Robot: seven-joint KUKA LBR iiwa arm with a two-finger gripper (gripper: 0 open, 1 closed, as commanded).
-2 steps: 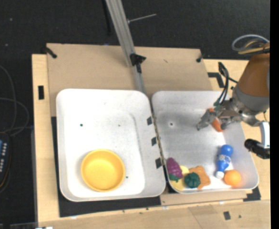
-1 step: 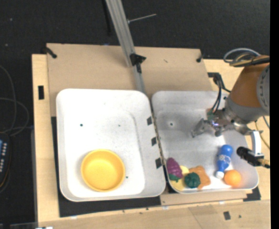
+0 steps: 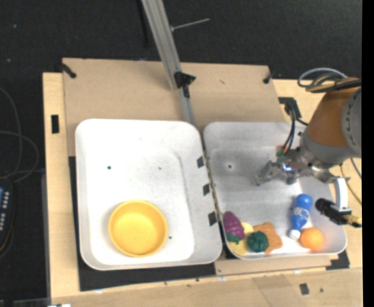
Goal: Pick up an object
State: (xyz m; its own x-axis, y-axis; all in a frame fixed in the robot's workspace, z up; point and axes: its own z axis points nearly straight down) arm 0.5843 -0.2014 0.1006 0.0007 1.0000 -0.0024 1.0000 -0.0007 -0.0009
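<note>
Grey metal makes up the hand (image 3: 271, 170), which hangs low over the bare middle of the right bin (image 3: 238, 147). I cannot tell how the hand is set, and nothing shows in it. Above it is the orange band (image 3: 327, 117) on the arm.

The things to pick up all lie along the near edge of the right bin, well apart from the hand. Nearest is a blue and white bottle (image 3: 299, 215) lying on its side. Just beside its white end sits an orange ball (image 3: 312, 238). To the left of these is a small heap: a purple toy (image 3: 232, 225), a dark green toy (image 3: 257, 240), a tan-orange piece (image 3: 272, 234) and something yellow (image 3: 239, 249) under them. They touch each other, so I cannot tell their shapes well.

The left bin (image 3: 135, 152) holds a yellow bowl (image 3: 137, 227) in its near corner. Both bins sit on a tan wooden surface (image 3: 123, 88).

What could go wrong: if the hand goes straight down here, it would likely close on nothing, since the floor under it is bare. The ball looks round and smooth and may roll away. In the heap, the hand might bump two toys at once and grip neither.
</note>
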